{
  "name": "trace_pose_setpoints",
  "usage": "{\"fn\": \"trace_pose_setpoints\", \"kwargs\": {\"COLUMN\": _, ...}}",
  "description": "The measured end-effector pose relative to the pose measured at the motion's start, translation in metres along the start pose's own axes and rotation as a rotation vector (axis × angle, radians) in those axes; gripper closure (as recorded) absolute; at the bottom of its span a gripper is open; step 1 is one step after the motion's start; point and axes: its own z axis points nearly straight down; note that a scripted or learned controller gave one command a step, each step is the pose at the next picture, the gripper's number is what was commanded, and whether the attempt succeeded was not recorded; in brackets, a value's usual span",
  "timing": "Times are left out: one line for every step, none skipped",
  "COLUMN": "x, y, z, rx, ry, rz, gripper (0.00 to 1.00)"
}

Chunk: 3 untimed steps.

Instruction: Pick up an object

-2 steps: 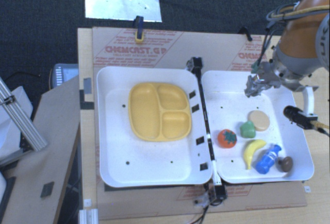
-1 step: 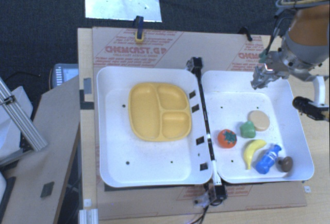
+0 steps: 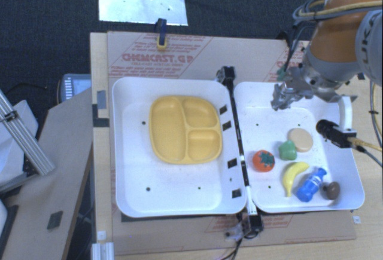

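Two white bins are sitting side by side on the tabletop (image 3: 197, 52). The left bin (image 3: 131, 151) is carrying a yellow divided plate (image 3: 185, 129). The right bin (image 3: 263, 121) is holding six items, all lying toward its near right part: a red tomato (image 3: 263, 160), a green piece (image 3: 288, 149), a beige round piece (image 3: 300, 139), a yellow banana (image 3: 292, 174), a blue bottle (image 3: 310, 184) and a brown piece (image 3: 330, 190) just beside the bottle. My claw (image 3: 281, 99) is hanging over the far end of the right bin, well apart from the items; whether it is apart or together, I cannot tell.
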Motion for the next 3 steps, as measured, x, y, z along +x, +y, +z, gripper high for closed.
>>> {"fn": "trace_pose_setpoints", "kwargs": {"x": 0.049, "y": -0.012, "z": 0.016, "rx": 0.0, "ry": 0.0, "rz": -0.001, "gripper": 1.0}}
{"fn": "trace_pose_setpoints", "kwargs": {"x": 0.104, "y": -0.025, "z": 0.029, "rx": 0.001, "ry": 0.0, "rz": -0.001, "gripper": 1.0}}
{"fn": "trace_pose_setpoints", "kwargs": {"x": 0.149, "y": -0.036, "z": 0.021, "rx": 0.0, "ry": 0.001, "rz": -0.002, "gripper": 1.0}}
